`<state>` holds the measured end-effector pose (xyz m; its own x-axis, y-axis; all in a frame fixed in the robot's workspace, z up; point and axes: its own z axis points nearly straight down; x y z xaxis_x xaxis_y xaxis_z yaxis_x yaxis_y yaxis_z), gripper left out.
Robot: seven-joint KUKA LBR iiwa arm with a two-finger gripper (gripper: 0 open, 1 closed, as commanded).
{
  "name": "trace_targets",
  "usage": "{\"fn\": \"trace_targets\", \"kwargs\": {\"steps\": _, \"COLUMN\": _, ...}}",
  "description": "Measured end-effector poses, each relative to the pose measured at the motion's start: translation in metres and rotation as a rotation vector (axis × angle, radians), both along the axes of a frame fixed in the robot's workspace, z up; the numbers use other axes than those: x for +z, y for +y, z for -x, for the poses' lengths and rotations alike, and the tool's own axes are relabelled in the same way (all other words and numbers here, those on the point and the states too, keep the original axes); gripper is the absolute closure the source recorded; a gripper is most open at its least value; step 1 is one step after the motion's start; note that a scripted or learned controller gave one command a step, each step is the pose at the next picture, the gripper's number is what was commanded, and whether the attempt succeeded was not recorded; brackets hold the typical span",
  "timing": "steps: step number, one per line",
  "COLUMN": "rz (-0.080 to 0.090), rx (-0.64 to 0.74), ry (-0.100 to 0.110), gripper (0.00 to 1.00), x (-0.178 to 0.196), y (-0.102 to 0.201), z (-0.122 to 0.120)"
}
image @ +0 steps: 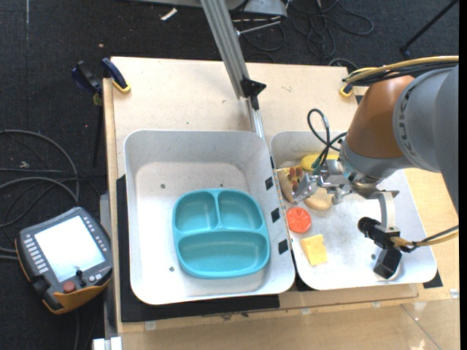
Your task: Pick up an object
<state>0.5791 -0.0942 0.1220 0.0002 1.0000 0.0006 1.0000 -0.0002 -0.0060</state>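
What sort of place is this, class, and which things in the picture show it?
Probably a robotics lab or test bench: a robot arm reaches over two white bins on a bench, a handheld control pad lies beside it, and loose cables trail across the dark floor.

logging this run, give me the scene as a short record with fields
left bin: holds a teal divided tray
right bin: holds a yellow cheese-like wedge, a red-orange round piece, a tan piece, a yellow piece and a brown item near the divider
arm: reaches in from the right, over the right bin
gripper: low over the far left cluster of items; grasp not discernible
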Motion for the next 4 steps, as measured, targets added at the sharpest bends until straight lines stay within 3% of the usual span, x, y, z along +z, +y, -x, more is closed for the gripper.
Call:
{"fn": "trace_targets", "kwargs": {"steps": 1, "rz": 0.001, "rx": 0.000, "ry": -0.007, "gripper": 1.00, "x": 0.013, "y": 0.000, "z": -0.002}}
{"fn": "trace_targets", "kwargs": {"steps": 3, "rz": 0.002, "rx": 0.003, "ry": -0.012, "gripper": 1.00, "x": 0.124, "y": -0.005, "z": -0.009}}
{"fn": "trace_targets", "kwargs": {"steps": 4, "rz": -0.001, "rx": 0.010, "ry": -0.008, "gripper": 1.00, "x": 0.129, "y": 0.056, "z": -0.008}}
